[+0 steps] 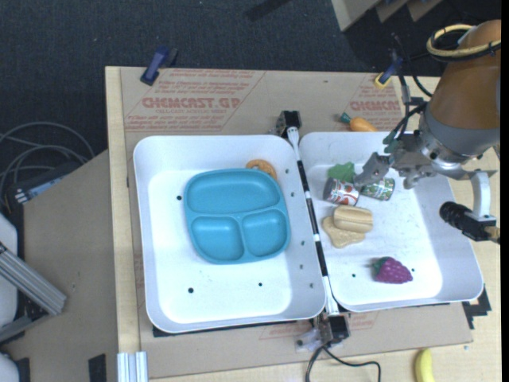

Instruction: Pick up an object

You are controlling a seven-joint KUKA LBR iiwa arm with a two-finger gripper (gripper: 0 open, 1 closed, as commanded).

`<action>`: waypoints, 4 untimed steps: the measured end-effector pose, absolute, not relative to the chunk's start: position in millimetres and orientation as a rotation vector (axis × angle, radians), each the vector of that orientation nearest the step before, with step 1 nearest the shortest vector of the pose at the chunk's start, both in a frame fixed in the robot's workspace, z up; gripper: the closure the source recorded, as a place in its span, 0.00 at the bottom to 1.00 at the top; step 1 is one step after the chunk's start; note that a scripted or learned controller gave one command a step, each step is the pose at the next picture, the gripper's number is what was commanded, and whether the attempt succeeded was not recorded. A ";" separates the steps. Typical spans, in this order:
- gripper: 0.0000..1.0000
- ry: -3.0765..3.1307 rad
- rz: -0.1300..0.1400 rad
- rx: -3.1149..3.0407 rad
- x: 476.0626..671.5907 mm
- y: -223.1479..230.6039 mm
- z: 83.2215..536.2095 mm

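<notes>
On the desk [119, 213] we see two shallow white plastic bins: the left bin [159, 293] holds a blue three-compartment tray [236, 215], the right bin [445, 285] the smaller things. Our hand [375, 173] sits low over the crumpled red-and-green can [354, 190], beside a tan bread-shaped toy [348, 223] and a purple grape cluster [392, 270]. We judge this the reach-and-grasp step, though we cannot tell whether the hand is spread or pinching; next comes closing and lifting.

Smooth white plastic bins [159, 213] — one holding a matt blue plastic tray [236, 215] — on paper-covered board [199, 102].
</notes>
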State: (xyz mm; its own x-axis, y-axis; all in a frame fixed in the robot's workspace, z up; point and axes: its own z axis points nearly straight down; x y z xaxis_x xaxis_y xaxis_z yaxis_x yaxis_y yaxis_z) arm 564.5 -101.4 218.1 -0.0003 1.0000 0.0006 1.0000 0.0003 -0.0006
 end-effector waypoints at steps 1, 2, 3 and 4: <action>0.00 -2.222 0.000 -2.221 611.9 -99.0 131.3; 0.00 -2.235 -0.020 -2.234 620.2 -108.5 118.9; 0.00 -2.237 -0.023 -2.237 619.1 -107.7 115.4; 0.00 -2.237 -0.023 -2.238 619.2 -108.0 114.4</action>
